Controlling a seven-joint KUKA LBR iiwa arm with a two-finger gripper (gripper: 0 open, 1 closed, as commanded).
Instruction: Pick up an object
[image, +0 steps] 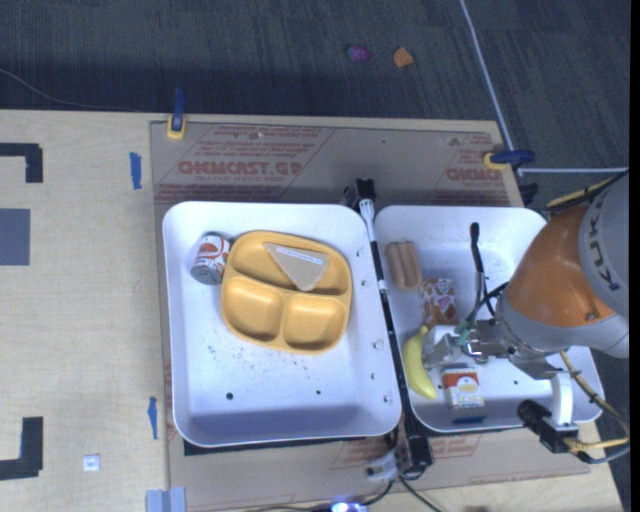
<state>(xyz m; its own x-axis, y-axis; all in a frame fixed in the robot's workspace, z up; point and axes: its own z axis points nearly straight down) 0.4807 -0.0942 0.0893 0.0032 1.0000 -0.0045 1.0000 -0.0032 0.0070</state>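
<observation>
Yellow against the right bin (520, 222), we see a banana (416, 367) at its left wall, beside a small carton (462, 390). Our gripper (447, 343) hovers just above them; whether its jaws are apart, we cannot tell.

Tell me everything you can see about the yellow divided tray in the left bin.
The yellow divided tray looks like moulded plastic, with rounded corners and three compartments: one wide at the far side, two smaller at the near side. It lies flat, slightly turned, in the far half of the left bin. A pale triangular piece rests in the wide compartment. A small can lies against its left edge.
</observation>
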